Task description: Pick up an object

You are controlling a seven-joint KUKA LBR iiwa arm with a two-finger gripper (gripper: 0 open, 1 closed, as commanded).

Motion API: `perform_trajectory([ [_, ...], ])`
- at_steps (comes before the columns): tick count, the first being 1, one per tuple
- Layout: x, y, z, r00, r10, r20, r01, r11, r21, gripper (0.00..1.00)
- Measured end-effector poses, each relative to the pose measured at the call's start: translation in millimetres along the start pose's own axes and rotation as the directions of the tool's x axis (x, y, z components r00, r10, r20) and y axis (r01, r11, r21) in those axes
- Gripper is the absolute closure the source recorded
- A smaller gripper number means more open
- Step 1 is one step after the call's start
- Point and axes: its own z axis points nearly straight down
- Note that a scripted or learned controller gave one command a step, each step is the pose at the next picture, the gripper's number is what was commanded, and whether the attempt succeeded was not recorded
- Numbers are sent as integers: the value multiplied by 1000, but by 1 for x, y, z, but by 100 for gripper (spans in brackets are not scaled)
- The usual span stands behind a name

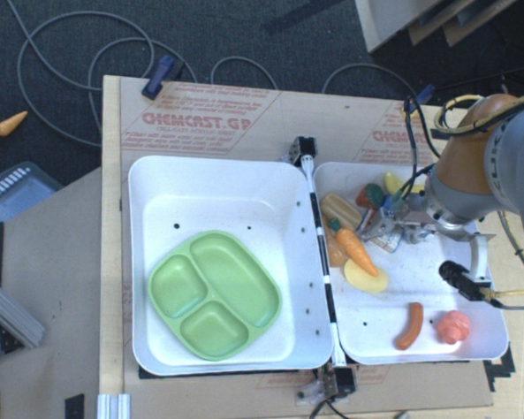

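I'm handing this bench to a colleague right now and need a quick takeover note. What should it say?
Gripper: low in the right bin, among the toys at its far left; whether the jaws are open or shut cannot be told.
Things: carrot and yellow piece lie just below the gripper; sausage and pink piece sit near the front. The green divided plate lies in the left bin.
Done: nothing seen lifted.
Left: grasp one object and raise it.
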Motion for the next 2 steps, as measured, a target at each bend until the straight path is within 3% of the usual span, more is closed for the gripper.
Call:
perform_trajectory([
  [1,20,54,5,1000,2,0,-2,999,36,0],
  [2,20,53,-5,1000,2,2,-3,999,37,100],
])
